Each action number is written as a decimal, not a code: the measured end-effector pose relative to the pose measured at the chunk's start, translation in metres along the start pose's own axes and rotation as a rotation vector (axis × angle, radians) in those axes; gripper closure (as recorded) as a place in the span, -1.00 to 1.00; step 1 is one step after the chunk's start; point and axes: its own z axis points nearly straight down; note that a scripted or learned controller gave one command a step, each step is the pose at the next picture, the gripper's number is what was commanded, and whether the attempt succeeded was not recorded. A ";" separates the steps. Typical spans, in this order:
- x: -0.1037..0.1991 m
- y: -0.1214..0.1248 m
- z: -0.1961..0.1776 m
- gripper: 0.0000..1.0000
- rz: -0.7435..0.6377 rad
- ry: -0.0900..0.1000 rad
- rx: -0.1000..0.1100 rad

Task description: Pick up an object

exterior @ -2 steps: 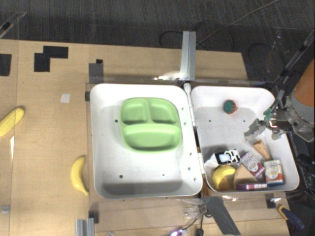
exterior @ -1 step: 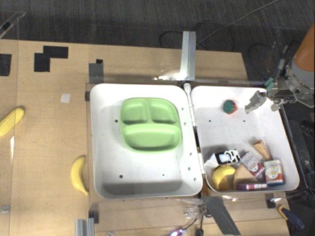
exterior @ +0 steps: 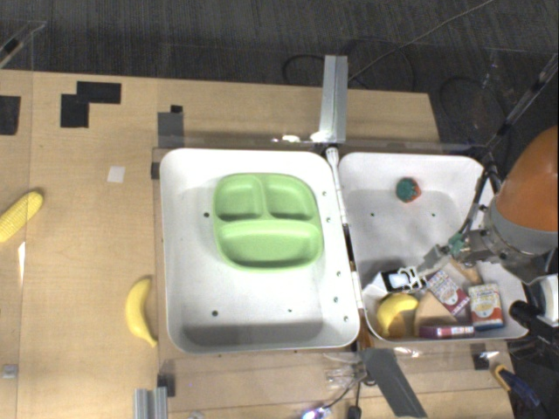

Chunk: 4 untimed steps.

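Note:
The right bin (exterior: 437, 168) holds a pile at its front: a yellow round fruit (exterior: 397, 314), a small black and white item (exterior: 400, 278), a dark red packet (exterior: 447, 291), a red and white carton (exterior: 486, 305) and a tan block (exterior: 434, 311). A small green and red ball (exterior: 408, 189) lies alone near the back. My gripper (exterior: 441, 257) reaches in from the right, low over the pile's upper edge, just right of the black and white item. The orange band (exterior: 528, 190) sits above it.
The left bin (exterior: 183, 234) holds a green divided plate (exterior: 265, 219). On the wooden bench to the left lie a banana (exterior: 140, 309) and a corn cob (exterior: 19, 216). A metal post (exterior: 334, 99) stands behind the bins' shared wall.

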 end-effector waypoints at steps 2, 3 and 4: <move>0.017 0.078 0.061 -1.00 -0.122 -0.005 -0.015; 0.015 0.147 0.063 -1.00 -0.107 0.000 0.002; 0.003 0.179 0.063 -1.00 -0.037 -0.003 -0.007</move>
